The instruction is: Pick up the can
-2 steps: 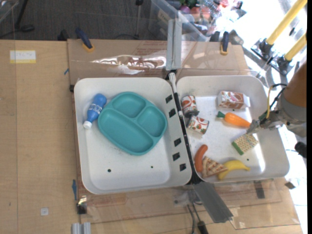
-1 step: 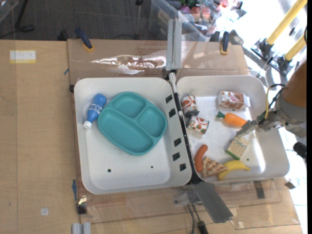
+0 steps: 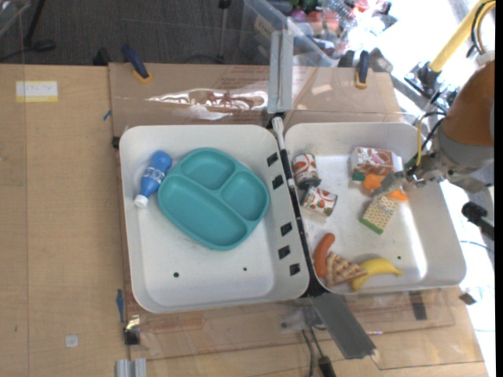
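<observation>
Two white bins sit side by side on the bench; the left bin holds a teal divided plate and, just left of it, a blue bottle lying tilted with its white cap toward the near left. In the right bin the can lies at the far left, close to the divider between the bins; a second, red and white patterned can-like piece lies just nearer and right of it. A red and white box rests at the far middle, with an orange piece beside it and a green and tan wedge nearer. Along the near wall lie a sausage, a pizza slice and a banana. The gripper reaches in from the right, low over the far right of the right bin, well apart from the can; whether its fingers are parted or closed I cannot tell.
</observation>
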{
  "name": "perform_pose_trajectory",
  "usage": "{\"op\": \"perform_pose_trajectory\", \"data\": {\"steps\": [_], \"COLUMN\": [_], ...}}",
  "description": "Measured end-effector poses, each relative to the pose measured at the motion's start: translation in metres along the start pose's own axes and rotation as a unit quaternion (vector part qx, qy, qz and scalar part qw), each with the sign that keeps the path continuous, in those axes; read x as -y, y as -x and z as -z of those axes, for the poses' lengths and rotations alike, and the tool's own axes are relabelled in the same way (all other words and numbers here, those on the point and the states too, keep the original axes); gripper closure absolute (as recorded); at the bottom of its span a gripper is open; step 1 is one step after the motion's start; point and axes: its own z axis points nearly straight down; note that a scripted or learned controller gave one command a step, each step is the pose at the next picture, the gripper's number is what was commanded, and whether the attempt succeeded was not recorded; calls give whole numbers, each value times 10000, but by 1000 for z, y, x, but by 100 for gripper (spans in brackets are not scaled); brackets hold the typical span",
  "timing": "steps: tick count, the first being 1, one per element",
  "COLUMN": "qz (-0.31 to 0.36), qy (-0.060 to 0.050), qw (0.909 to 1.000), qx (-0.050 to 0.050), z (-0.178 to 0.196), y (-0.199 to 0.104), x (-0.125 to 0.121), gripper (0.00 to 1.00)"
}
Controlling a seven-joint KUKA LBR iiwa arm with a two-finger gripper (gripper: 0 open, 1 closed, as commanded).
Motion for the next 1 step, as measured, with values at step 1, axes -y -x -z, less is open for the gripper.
{"op": "perform_pose_trajectory", "data": {"steps": [1], "qz": [28], "qy": [1], "qw": [10000], "qx": [12], "z": [0], "y": [0], "x": [-4], "gripper": [0]}}
